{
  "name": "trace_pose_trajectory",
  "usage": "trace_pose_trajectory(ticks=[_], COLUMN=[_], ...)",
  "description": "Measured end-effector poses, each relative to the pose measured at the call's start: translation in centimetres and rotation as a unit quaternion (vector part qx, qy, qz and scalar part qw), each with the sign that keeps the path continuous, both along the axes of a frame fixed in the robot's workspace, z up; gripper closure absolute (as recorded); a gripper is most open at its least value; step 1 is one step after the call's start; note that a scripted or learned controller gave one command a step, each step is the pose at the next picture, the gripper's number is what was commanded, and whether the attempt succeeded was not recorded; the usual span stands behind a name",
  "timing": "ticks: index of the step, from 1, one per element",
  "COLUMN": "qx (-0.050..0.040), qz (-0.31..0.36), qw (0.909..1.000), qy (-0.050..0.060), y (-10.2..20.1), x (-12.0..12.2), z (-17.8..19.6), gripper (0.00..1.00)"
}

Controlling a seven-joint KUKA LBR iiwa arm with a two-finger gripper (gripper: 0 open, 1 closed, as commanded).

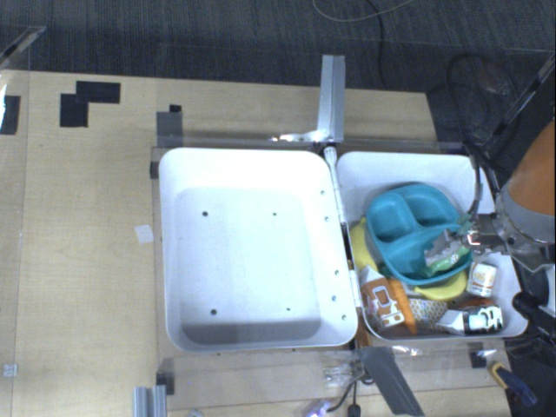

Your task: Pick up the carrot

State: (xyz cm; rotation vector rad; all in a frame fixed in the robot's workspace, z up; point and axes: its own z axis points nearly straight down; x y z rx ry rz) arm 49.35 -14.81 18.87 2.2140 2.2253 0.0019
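Observation:
The carrot (404,307), a short orange piece, lies near the front of the right bin (347,176), beside a brown printed packet (379,301). My gripper (446,250) hangs over the front right edge of a blue divided plate (408,220), up and to the right of the carrot and apart from it. I see nothing of the carrot between its fingers. The grey arm with its orange band (532,174) comes in from the right.
A yellow item (360,243) lies under the blue plate. A small white bottle (482,278) and a black and white object (483,320) sit in the right bin's front right corner. The left bin (248,246) stands alongside.

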Motion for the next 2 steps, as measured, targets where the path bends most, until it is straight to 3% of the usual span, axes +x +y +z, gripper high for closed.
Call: trace_pose_trajectory(ticks=[1,2], qx=[-0.0004,-0.0002], qz=[0.002,-0.017], qw=[1.0,0.9998], qy=[-0.003,-0.002], y=[0.1,3.2], x=[0.2,2.2], z=[1.1,12.7], gripper=[1.0,1.0])
